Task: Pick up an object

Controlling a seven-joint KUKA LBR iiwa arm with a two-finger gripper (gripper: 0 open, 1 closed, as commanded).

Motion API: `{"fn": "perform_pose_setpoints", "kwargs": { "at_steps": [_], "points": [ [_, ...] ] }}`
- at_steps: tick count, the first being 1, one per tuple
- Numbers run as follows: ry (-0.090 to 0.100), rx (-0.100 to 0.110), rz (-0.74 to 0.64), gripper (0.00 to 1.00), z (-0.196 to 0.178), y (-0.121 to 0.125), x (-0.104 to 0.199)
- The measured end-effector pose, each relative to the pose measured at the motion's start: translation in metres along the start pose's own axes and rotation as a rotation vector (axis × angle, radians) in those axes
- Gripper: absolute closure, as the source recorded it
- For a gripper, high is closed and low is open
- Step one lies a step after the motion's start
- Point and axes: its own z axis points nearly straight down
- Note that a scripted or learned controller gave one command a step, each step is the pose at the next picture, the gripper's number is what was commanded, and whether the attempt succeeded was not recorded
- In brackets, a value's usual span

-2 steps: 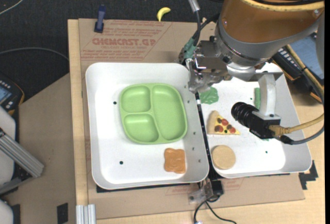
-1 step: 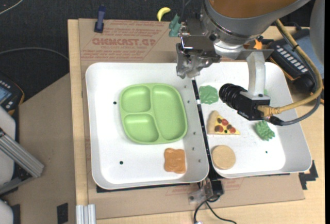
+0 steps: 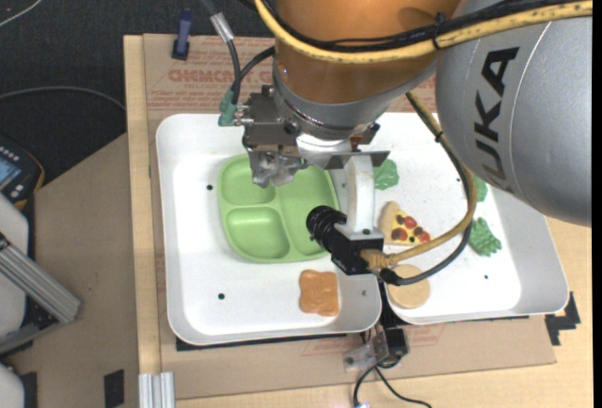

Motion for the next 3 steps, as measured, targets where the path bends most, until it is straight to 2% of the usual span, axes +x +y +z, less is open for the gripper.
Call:
{"fn": "perform_pose_setpoints", "kwargs": {
  "at_steps": [1,2,3],
  "points": [
    [0.009,-0.027,0.011,1.0,-0.143,0.003,-0.03],
    [-0.005,0.005,0.012,1.0,0.002,0.054,-0.036],
    [-0.002,0.004,0.004,1.0,0.084,0.016,-0.002]
  ]
}}
